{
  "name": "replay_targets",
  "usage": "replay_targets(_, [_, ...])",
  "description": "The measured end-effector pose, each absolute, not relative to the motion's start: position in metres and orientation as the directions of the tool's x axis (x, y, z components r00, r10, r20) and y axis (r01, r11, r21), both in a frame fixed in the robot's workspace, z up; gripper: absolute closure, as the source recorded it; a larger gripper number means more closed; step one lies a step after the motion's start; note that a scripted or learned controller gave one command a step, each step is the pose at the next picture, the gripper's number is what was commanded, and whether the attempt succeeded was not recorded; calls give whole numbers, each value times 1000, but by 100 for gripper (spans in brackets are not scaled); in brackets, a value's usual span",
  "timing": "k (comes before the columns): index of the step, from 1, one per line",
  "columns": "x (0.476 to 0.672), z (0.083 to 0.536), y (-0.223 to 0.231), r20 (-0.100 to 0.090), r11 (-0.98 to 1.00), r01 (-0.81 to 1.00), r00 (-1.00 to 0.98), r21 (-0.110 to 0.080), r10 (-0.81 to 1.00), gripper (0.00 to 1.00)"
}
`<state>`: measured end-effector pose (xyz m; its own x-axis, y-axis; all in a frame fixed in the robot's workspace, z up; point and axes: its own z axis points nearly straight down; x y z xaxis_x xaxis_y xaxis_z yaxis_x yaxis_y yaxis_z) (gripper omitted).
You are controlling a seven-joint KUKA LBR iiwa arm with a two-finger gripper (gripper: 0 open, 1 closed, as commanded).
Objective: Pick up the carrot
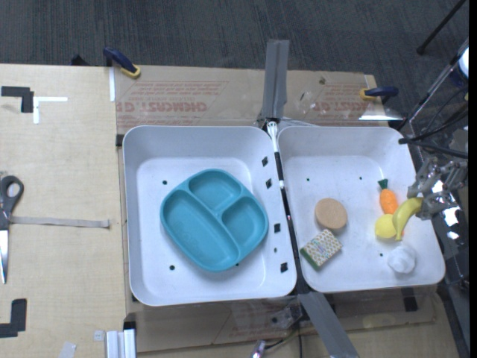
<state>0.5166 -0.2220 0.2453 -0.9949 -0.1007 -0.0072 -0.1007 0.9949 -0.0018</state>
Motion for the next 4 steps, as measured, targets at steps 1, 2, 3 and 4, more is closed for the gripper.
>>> replay_targets(1, [491, 93, -222, -4, 977, 214, -977, 0, 214, 100])
replay_targets(2, [491, 93, -222, -4, 977, 214, -977, 0, 214, 0])
replay_targets(3, [540, 93, -155, -6, 998, 59, -998, 1, 59, 0])
replay_targets(4, [592, 93, -172, -6, 1000, -9, -1000, -1, -9, 0])
